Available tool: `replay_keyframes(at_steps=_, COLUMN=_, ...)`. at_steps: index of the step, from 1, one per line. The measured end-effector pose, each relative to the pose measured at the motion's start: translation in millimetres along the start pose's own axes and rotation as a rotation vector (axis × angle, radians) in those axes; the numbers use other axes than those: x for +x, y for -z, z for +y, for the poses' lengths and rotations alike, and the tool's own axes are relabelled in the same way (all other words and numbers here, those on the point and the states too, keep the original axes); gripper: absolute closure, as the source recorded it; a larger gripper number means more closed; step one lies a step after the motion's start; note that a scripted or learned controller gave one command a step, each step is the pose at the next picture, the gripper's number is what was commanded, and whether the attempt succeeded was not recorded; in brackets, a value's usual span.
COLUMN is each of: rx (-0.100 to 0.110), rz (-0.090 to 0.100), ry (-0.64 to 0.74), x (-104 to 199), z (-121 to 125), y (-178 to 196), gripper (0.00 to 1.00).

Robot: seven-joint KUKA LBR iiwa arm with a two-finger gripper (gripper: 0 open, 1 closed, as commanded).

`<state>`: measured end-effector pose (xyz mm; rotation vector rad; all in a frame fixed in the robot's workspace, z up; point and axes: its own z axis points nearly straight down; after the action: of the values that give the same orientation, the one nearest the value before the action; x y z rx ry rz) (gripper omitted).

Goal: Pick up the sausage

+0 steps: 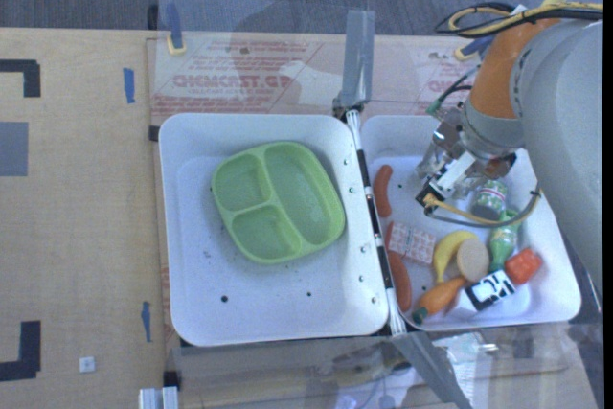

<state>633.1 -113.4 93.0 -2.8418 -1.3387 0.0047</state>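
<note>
You are at the approach step: the gripper [439, 190] hangs over the upper middle of the right bin [560, 287], and I cannot tell how its jaws stand. Nothing shows between them. The sausage [383, 190] lies lengthwise along that bin's left wall, just left of the gripper and apart from it. A second reddish link [399, 280] lies lower down the same wall. Next, you need to shift left, line the jaws across the sausage, then descend

a bulky grey arm [565, 110] with an orange wrist band [500, 77] and looping yellow-and-black cables [479, 14].
</note>
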Motion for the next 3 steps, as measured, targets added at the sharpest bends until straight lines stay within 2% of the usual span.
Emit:
replay_keyframes(at_steps=1, rx=0.002, rz=-0.001, ry=-0.027, x=121, z=-97, y=89, gripper=1.0)
replay_keyframes(at_steps=2, rx=0.001, rz=-0.002, ry=-0.159, x=176, z=-139, y=113, gripper=1.0)
replay_keyframes(at_steps=3, rx=0.002, rz=-0.001, ry=-0.141, x=260, z=-190, y=191, gripper=1.0)
